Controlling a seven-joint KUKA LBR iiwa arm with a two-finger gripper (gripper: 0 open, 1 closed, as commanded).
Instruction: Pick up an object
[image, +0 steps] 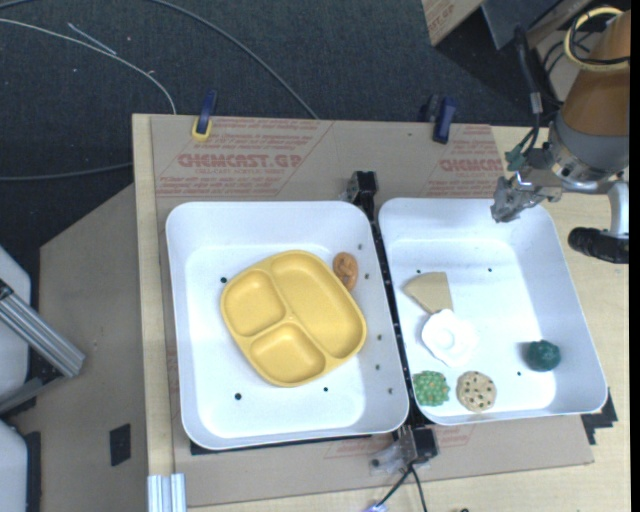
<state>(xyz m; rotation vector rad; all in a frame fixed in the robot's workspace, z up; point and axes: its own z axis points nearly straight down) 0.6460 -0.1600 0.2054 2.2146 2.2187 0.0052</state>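
Note:
My gripper (507, 203) hangs over the far right corner of the right bin (565, 265), with nothing visible between its fingers. Below it in that bin lie a tan wedge (431, 291), a white fried-egg shape (449, 336), a green round piece (431, 387), a chocolate-chip cookie (476, 391) and a dark teal lump (542, 354). The nearest of them, the tan wedge, is well apart from the gripper toward the bin's middle.
The left bin (200, 250) holds a yellow divided plate (291, 316) and a small brown pastry (345, 268) at the plate's far right edge. A black clamp (363, 186) sits between the bins at the back. Blue clips (441, 117) hold the cardboard's rear edge.

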